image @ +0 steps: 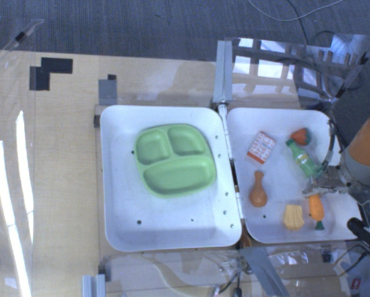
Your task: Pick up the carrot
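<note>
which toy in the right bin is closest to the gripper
The carrot, orange with a green tip, lies right below the gripper near the bin's right edge. The green bottle is next nearest; the drumstick lies further left.

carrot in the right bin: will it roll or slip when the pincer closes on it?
The carrot looks like a small, rigid plastic toy, so probably light and stiff. Its rounded, tapered body suggests it could roll or squirt out of a pinch. It lies close to the yellow toy, so a push may nudge that too.
</note>
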Robot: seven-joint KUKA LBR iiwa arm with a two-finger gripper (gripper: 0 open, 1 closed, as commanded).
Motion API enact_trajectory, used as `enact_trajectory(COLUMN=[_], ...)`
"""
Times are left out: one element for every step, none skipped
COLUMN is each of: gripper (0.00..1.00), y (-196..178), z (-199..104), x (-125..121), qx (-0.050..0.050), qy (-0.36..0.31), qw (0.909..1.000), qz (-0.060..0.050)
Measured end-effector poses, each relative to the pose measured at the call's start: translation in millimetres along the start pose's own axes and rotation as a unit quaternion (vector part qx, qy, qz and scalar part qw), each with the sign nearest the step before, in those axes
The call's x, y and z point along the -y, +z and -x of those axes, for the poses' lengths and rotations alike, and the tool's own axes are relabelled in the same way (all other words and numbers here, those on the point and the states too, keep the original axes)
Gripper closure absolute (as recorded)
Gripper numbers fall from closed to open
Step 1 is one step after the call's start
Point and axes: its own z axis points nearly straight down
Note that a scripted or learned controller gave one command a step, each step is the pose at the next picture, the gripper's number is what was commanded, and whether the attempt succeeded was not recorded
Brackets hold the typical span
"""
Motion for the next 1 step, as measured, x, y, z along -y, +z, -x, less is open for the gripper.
enact_trajectory(gripper=[1.0], y=[-96.2], z=[-64.8], x=[15.0], qx=[0.002], qy=[-0.221], qw=[0.9754], qz=[-0.001])
